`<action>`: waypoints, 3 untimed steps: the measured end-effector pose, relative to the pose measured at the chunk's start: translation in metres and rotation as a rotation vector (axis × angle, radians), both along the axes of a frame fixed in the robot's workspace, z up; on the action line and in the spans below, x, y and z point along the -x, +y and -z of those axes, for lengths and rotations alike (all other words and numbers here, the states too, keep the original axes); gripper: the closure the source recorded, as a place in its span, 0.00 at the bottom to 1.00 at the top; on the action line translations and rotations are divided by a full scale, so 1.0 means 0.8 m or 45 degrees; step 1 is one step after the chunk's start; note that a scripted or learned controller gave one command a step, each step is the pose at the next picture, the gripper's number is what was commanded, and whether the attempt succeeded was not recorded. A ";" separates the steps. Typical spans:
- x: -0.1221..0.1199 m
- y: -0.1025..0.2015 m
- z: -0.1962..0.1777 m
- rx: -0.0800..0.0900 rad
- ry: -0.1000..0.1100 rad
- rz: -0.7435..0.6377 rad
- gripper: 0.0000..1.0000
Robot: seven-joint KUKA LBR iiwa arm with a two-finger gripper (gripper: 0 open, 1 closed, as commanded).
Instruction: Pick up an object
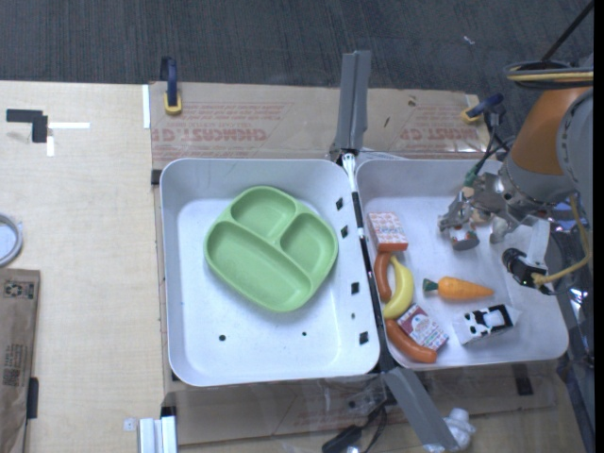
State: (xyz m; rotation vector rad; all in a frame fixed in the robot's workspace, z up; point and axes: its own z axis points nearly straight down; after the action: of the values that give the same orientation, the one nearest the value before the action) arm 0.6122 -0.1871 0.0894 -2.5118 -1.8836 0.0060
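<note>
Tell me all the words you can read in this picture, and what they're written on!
Red letters on the cardboard sheet behind the bins: upside down and blurred, cannot be read for sure.
Print on the brown bag at the left edge: too small to read.
Small carton, snack packet and black-and-white box: pictures and print too blurred to read.

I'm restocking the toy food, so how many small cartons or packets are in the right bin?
3: a pink-and-white carton by the divider at the back, a red packet at the front beside the banana, and a black-and-white carton front right. None looks hidden.
</note>
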 end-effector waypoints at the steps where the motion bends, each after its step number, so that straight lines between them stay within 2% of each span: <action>1: -0.020 0.044 -0.001 0.000 -0.002 0.018 0.00; 2: -0.020 0.044 -0.010 0.002 0.003 0.014 1.00; 3: -0.029 0.100 -0.142 0.000 0.000 -0.093 1.00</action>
State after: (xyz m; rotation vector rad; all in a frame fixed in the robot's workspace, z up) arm 0.6351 -0.1068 0.2027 -2.4417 -1.9744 0.0059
